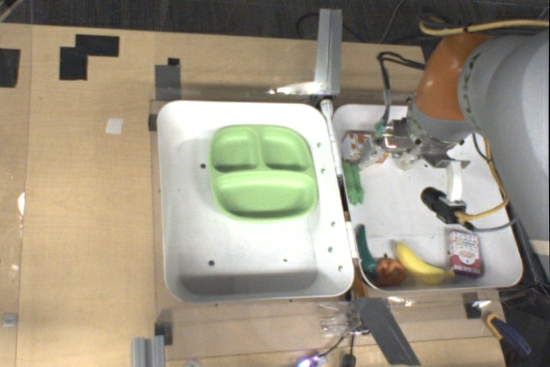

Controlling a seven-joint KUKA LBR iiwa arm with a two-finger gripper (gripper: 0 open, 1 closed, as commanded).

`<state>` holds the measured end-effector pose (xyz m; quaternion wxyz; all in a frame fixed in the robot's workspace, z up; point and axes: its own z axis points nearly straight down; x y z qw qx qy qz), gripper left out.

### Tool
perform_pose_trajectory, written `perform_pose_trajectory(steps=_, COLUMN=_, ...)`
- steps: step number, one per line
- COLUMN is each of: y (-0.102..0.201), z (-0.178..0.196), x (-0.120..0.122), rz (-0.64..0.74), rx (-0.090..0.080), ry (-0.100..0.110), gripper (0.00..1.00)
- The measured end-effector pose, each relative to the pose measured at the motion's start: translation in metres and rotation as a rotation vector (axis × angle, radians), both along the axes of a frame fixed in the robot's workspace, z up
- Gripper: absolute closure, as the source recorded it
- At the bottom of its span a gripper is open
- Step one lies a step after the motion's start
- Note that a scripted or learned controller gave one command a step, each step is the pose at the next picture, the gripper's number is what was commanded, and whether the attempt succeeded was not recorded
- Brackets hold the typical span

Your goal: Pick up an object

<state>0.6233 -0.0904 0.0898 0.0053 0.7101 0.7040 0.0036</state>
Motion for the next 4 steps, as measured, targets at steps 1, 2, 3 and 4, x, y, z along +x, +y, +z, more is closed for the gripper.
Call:
perform_pose_trajectory(steps=1, y=0.007, z=0.001, x=-0.051, rz=-0.116, rx=0.003, ry=-0.003, gripper=0.0)
perform_pose_trajectory(steps=2, y=0.008, z=0.002, x=-0.074, rz=0.053, rx=0.0, ry=-0.009, gripper=0.0)
perform_pose_trajectory(steps=3, y=-0.026, z=0.001, x=-0.019, rz=0.296, rx=-0.003, ry=-0.002, gripper=0.0)
perform_pose_trajectory(steps=4, y=0.001, z=0.002, x=-0.061, rz=0.121, rx=-0.001, ry=-0.006, gripper=0.0)
